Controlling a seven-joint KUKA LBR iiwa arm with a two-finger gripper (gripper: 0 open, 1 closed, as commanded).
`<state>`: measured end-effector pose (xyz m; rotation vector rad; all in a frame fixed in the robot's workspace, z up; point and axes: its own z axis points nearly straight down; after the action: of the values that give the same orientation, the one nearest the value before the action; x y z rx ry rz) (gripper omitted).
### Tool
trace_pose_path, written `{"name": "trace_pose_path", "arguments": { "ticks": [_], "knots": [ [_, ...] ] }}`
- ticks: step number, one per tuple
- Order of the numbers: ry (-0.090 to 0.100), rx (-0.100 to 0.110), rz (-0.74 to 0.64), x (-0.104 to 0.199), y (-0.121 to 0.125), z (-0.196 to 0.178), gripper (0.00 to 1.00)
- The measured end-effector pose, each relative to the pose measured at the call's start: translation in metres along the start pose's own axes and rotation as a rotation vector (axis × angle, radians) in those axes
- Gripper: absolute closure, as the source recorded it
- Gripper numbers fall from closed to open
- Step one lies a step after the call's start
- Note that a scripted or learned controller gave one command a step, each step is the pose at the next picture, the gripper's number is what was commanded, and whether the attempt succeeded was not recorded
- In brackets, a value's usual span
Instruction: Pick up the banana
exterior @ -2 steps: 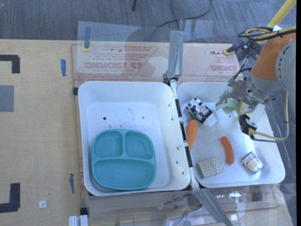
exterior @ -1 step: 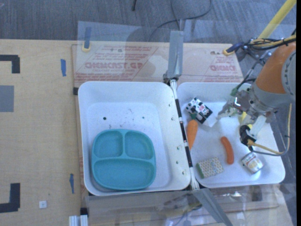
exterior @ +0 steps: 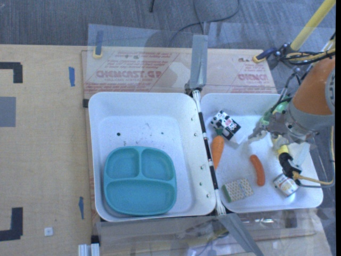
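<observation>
Banana [exterior: 282, 150]: my best guess is that small yellow bit tucked right under my wrist, in the right bin [exterior: 250, 101]. My own arm covers most of it, so I see only a bright yellow stub and can't make out a curve or a stem. It could even be part of my cable, and I can't settle that.

My gripper [exterior: 265, 130] hangs low over this bin, angled away from the yellow bit. From here I can't tell how wide it's open, and I see nothing held in it.

Just beside the gripper, toward the bin's front, lies an orange sausage [exterior: 258, 169], with a small can [exterior: 286, 184] near it. Out past the gripper sit a carrot [exterior: 217, 149] and a black-and-white toy [exterior: 225, 124], close to the wall between the bins. All loose and scattered, so I judge grabbing the wrong thing is the main risk. The teal plate [exterior: 140, 180] is well apart in the other bin.
</observation>
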<state>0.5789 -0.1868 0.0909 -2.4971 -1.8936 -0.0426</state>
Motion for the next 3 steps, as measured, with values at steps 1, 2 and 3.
{"name": "trace_pose_path", "arguments": {
  "ticks": [1, 2, 3],
  "knots": [
    [0.001, 0.012, -0.076, 0.009, 0.043, 0.001, 0.0],
    [0.005, 0.021, -0.095, 0.011, 0.062, 0.002, 0.0],
    [0.003, 0.021, -0.115, 0.012, 0.065, 0.002, 0.0]
  ]
}}
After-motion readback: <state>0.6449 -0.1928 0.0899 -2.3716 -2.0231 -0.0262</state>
